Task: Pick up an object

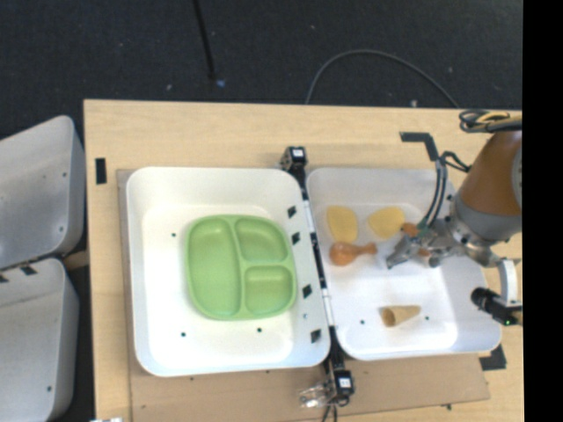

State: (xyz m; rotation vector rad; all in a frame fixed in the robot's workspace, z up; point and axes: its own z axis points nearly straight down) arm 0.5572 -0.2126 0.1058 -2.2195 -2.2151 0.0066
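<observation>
The right bin (440,337) holds several small food items: a yellow-orange piece (342,223) at its upper left, a pale yellow piece (385,221) beside it, an orange-brown drumstick-shaped piece (351,252) below them, and a tan cone-shaped piece (400,316) lower down. My gripper (412,251) is low in the right bin, just right of the drumstick piece and below the pale yellow piece. The arm's grey body with its orange band (493,178) rises to the right. No object shows between the fingers.
The left bin (154,209) holds a green divided plate (239,265). Black clips (308,262) line the seam between the bins. A black cable (369,60) loops behind the bench. White chairs (35,200) stand at the far left.
</observation>
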